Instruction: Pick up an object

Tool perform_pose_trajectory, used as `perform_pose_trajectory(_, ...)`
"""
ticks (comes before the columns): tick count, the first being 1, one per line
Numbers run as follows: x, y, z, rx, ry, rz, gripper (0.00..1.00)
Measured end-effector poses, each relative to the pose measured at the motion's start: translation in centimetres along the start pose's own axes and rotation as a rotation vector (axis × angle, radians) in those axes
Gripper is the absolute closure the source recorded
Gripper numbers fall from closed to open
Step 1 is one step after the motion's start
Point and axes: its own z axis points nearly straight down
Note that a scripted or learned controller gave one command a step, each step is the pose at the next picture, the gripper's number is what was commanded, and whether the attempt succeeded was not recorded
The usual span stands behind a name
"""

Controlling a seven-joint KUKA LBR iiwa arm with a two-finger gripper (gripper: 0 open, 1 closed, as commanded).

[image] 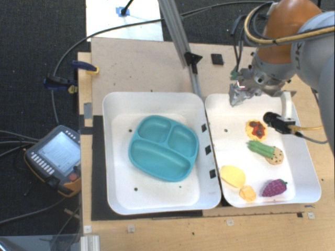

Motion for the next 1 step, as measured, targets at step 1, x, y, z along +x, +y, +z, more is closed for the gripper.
perform_pose_trajectory(1, 5.95, 0.79, -0.98, -0.001, 0.001, -0.001, 1.0)
